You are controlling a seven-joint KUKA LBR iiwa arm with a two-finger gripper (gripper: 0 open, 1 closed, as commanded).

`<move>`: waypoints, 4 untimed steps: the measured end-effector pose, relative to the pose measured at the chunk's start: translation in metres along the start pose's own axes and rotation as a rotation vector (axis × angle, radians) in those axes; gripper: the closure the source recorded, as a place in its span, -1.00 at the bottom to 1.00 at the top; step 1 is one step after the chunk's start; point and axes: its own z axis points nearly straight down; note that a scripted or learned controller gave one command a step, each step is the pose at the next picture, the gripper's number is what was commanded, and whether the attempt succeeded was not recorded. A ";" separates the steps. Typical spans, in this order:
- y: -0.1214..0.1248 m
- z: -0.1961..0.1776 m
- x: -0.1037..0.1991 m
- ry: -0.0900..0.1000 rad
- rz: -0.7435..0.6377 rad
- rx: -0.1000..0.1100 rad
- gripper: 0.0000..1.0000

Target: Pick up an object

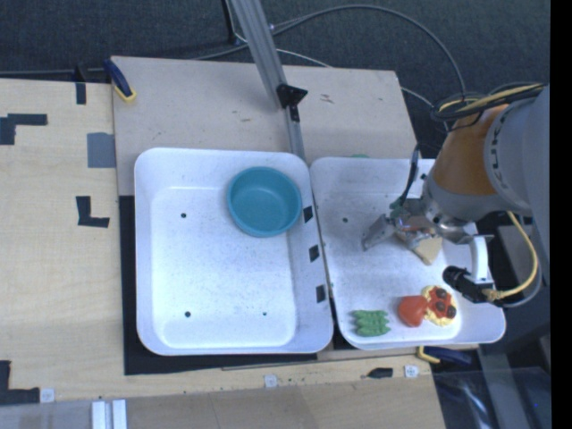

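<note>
While 1 bowl (264, 201) sits left, 3 toys (427, 308) lie right.

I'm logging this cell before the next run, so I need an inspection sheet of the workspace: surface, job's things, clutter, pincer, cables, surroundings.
Surface: two white bins side by side, left bin and right bin, on a tan board.
Job's things: blue bowl in the left bin's far part; green toy, red toy and yellow toy with dark spots along the right bin's near edge; a pale piece beside the pincer.
Clutter: nothing seen inside the bins.
Pincer: pincer low over the right bin; whether it is open cannot be told.
Cables: yellow and black cables along the arm; grey cable on the floor.
Surroundings: grey pole, dark carpet.
</note>
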 end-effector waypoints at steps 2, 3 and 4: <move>-0.008 -0.066 0.000 -0.001 0.000 -0.008 1.00; -0.008 -0.118 0.000 -0.001 0.000 -0.008 1.00; -0.016 -0.129 0.051 0.000 -0.004 -0.006 1.00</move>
